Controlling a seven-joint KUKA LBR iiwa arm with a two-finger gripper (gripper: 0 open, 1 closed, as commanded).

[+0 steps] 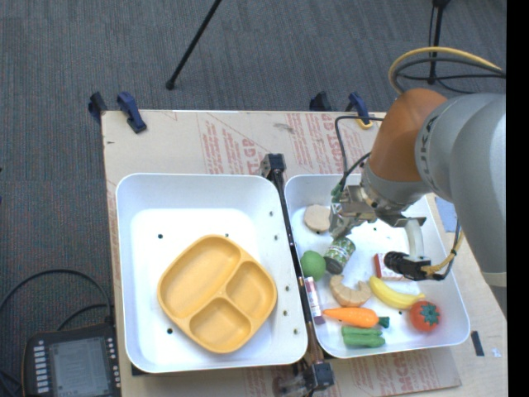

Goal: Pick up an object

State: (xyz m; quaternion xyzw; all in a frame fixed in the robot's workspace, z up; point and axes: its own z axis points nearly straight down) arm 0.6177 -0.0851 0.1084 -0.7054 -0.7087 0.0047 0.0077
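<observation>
The hand (341, 230) hangs over a small can (339, 255); its grip I cannot tell. The can looks light, stiff and slick: take it across its sides.

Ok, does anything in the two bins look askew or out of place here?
A small can lies tipped on its side in the right bin, just below the end effector. A thin tube lies against the left wall of that bin. The yellow tray sits at an angle.

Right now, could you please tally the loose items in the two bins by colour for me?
Yellow: 2, divided tray, banana
Green: 3, lime, can, beans
Orange or red: 2, carrot, tomato
Tan: 2, round biscuit, bread piece
Total: 9
</observation>
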